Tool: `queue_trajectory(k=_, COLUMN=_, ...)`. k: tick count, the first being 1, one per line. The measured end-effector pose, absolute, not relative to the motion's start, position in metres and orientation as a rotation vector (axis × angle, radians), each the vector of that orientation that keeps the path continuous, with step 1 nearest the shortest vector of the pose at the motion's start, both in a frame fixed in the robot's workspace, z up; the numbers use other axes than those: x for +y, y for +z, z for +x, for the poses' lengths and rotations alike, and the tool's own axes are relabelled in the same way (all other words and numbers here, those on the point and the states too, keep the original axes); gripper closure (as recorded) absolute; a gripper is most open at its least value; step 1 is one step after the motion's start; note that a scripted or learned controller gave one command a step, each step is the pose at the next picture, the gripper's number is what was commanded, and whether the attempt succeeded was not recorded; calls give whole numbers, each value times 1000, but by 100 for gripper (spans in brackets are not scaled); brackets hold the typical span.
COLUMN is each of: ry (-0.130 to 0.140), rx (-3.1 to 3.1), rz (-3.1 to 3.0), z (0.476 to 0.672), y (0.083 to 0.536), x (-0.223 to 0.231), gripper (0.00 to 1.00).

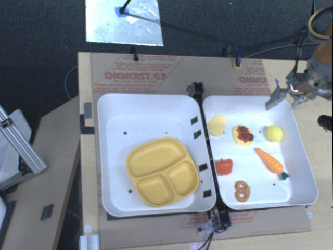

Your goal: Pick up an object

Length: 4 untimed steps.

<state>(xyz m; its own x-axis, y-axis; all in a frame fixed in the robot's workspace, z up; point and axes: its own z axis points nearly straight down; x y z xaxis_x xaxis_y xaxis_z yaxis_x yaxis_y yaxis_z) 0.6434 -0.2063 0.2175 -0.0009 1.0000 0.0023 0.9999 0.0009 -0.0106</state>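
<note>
The tool [285,99] is seen spread open and empty at the upper right, above the right bin's [307,184] far rim. The lemon [274,133] lies nearest below; it should be straddled centrally before closing.

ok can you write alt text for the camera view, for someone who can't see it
The pincer hangs open over the far right corner of the right bin, which holds six toy foods, including a carrot and a pretzel. The left bin holds a yellow divided tray.
</note>
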Motion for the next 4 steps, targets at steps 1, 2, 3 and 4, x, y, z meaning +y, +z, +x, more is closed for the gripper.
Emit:
queue_trajectory(k=1, ry=-1, rx=-2227, rz=-2218, z=646, y=226, x=-206, gripper=0)
queue_trajectory(k=2, ry=1, rx=-2228, rz=-2215, z=645, y=184, x=-201, gripper=0)
queue_trajectory(k=3, ry=1, rx=-2228, rz=-2213, z=641, y=135, x=-192, gripper=0)
queue_trajectory(k=4, ry=-7, rx=-2232, rz=-2220, z=643, y=88, x=-193, gripper=0)
